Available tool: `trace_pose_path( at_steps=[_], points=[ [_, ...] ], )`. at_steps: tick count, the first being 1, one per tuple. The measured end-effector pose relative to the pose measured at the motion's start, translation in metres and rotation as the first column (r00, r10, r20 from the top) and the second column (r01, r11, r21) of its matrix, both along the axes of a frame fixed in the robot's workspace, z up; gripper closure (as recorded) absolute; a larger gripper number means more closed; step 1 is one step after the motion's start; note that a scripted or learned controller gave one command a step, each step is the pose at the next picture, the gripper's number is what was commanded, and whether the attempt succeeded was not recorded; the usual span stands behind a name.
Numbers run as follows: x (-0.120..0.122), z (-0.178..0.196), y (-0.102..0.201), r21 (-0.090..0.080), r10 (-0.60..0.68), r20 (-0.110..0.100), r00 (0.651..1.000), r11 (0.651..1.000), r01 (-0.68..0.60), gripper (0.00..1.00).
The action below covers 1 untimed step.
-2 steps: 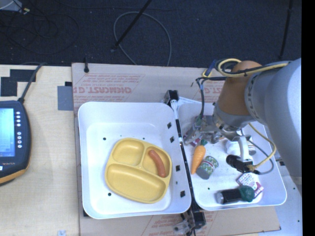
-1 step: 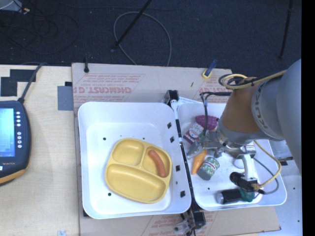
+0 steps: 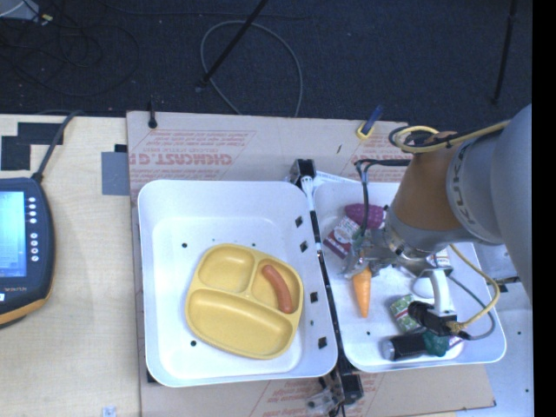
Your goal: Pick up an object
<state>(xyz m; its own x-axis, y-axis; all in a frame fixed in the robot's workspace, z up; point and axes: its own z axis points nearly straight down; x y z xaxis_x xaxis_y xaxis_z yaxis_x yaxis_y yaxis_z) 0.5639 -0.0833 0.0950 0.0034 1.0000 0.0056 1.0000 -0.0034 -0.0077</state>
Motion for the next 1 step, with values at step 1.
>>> trace_pose_path(
  at_steps=[1],
  points=[
    [-0.0042, 0.0955, 0.0481, -0.004, 0.008, 0.009, 1.0, 1.0, -0.008, 1.0]
  ],
)
